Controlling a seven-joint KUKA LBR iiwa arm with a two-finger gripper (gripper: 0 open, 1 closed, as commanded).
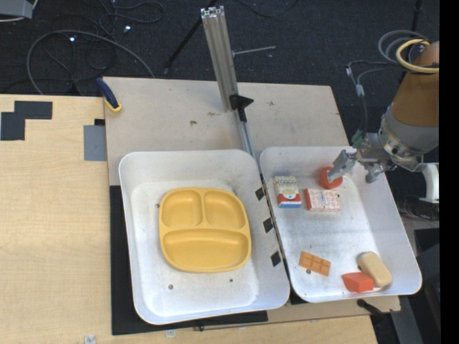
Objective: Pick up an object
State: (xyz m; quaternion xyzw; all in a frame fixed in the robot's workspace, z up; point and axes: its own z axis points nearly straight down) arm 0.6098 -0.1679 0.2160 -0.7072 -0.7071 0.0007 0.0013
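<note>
- Dark carpet and loose cables lie behind the bench, with a pale wooden panel on the left and a grey board under two white bins.
- Left bin carries a yellow divided plate, three compartments, lying flat near the middle.
- Right bin has the small stuff scattered around.
- Up near the bin's far edge sits a small red object, and the gripper hangs right over that corner, arm coming in from the right with its orange band above the wrist.
- One grey finger reaches down just beside the red object, close enough that they look to touch; the other sits well off to the right, so the fingers are spread apart with nothing pinched between them.
- Just below, a little carton with a red and blue print stands near the bin's left wall, and a pink-and-white packet lies right beside it.
- Down toward the near edge, an orange cracker-like square lies flat on its own.
- Near right corner: a tan bread-roll shape touching a red-orange block.
- Between the bins' far ends, a slanted aluminium post rises from the board.
</note>
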